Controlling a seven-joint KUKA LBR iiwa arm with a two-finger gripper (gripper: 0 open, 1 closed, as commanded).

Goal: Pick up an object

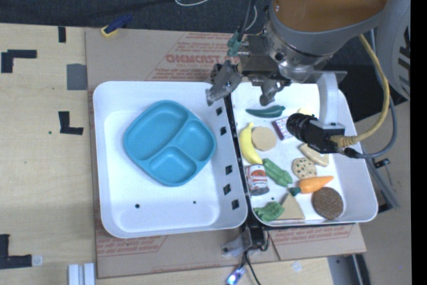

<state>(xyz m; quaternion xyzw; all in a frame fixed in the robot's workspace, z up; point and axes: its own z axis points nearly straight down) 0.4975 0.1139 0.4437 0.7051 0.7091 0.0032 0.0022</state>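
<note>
The jaws [247,87] hang open and empty above the right bin [357,170]; banana [248,143], carrot [313,184] and the rest lie unpicked, so the grasp remains.

A bright blue divided plate [169,142] sits in the white left bin [113,203]. In the white right bin [363,200]: a yellow banana [248,145], an orange carrot [313,184], a dark green pepper [265,112], and a brown round cookie [327,202].

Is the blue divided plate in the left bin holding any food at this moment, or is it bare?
Bare. The blue divided plate lies flat in the left bin, and all three compartments show plain blue. The toy foods, such as the banana, lie in the right bin.
</note>
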